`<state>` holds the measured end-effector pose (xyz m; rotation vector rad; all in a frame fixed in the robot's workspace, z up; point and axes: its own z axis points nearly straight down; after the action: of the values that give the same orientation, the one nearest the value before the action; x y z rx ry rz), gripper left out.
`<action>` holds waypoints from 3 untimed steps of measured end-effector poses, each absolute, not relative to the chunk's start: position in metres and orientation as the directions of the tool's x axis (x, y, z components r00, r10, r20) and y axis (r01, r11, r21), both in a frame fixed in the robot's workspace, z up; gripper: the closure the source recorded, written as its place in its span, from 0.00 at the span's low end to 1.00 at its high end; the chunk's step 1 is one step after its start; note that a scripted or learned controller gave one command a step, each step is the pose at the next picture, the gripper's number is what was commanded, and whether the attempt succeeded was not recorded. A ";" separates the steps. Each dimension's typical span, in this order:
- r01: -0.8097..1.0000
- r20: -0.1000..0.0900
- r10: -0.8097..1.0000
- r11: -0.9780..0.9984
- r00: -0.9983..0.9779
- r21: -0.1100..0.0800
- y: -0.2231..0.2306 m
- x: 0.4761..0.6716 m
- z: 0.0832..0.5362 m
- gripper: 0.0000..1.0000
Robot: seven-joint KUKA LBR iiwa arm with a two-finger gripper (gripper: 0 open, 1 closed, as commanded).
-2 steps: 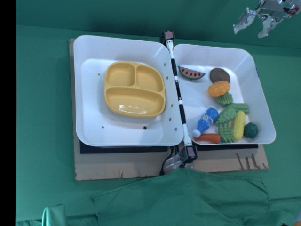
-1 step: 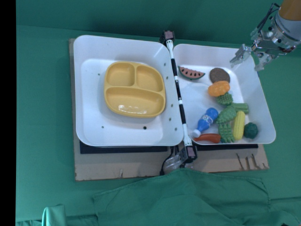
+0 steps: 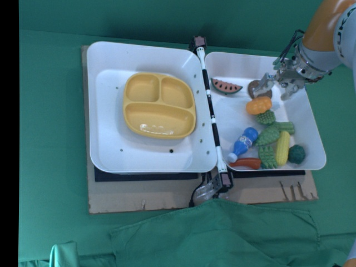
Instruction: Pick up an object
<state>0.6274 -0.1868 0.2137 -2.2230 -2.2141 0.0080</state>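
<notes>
A yellow three-compartment plate (image 3: 159,105) sits in the left white bin (image 3: 105,143), which lies on a cardboard sheet (image 3: 139,196) spread across the green-covered counter (image 3: 50,121). A black-and-white striped bar (image 3: 209,105) runs between the two bins, and rumpled green cloth (image 3: 222,232) is bunched along the near edge.

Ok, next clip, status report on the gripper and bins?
Gripper open over right bin, nothing held. Orange toy just below it. Brown piece beside left finger.
</notes>
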 end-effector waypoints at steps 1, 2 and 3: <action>1.000 -0.005 1.000 0.000 0.000 0.009 -0.187 0.678 0.181 0.00; 1.000 -0.001 1.000 0.001 -0.001 -0.011 -0.187 0.699 0.186 0.00; 1.000 0.000 1.000 -0.001 0.001 -0.011 -0.187 0.699 0.184 0.00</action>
<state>0.6991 -0.1874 0.1835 -2.2173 -2.2142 0.0119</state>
